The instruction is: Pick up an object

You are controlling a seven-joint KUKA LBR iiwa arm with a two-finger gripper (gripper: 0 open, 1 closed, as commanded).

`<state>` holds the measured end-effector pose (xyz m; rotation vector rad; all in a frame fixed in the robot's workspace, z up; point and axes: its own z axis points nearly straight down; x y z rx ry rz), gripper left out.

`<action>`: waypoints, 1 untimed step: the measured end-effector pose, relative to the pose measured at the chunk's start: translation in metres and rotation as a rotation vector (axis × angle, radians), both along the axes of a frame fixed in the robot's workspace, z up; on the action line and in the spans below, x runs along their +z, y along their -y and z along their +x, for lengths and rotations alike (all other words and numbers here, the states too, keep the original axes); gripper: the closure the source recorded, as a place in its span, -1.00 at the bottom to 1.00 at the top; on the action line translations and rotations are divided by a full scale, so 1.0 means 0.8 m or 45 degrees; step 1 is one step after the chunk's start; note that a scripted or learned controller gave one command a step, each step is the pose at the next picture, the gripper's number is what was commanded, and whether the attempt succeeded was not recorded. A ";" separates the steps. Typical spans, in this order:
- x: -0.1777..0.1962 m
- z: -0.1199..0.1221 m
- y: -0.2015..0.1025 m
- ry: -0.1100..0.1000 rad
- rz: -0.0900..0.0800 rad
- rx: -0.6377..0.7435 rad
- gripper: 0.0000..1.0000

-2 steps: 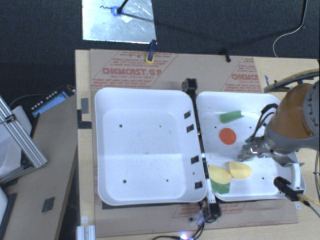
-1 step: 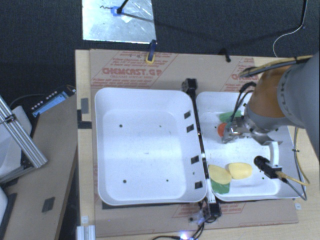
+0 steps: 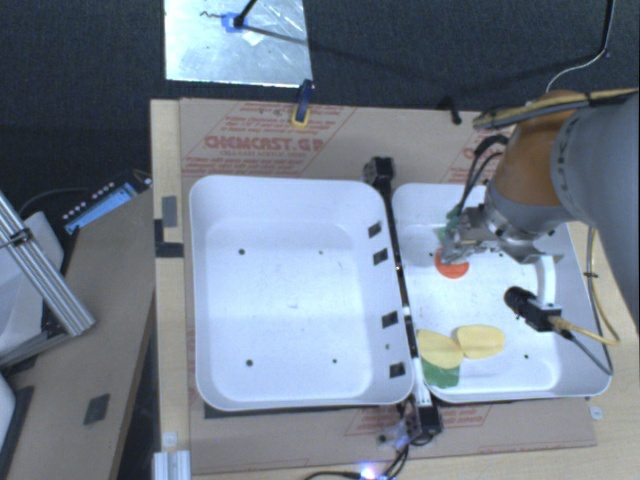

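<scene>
Dark carpet surrounds a desk [image 3: 120,268] topped with a brown printed board, and on that board two shallow white bins sit side by side. The right bin [image 3: 570,363] serves as the landmark for everything that matters.

Near the middle of the right bin, toward its upper half, lies a small red-orange round object [image 3: 452,265]. The pincer [image 3: 457,240] is right over it, at its upper edge, and seems to touch or nearly touch it; whether the object is actually between the fingers cannot be told, and how wide the pincer stands cannot be told either, since the wrist hides the tips.

Along the lower edge of the right bin lie two yellow pieces: a rounded yellow slice [image 3: 481,342] and, just to its left, a paler yellow piece [image 3: 437,346] resting partly on a green object [image 3: 443,374] at the bin's lower left corner.

Grey with an orange band, the arm [image 3: 560,168] comes in over the right bin's upper right side. A black cable fitting [image 3: 530,308] hangs below the wrist inside the bin's right half.

The left bin [image 3: 290,288] adjoins the right bin, joined by black clips along the shared rim.
</scene>
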<state>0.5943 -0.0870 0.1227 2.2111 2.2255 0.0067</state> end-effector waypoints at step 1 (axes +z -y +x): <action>-0.042 -0.034 0.043 -0.010 -0.001 -0.010 1.00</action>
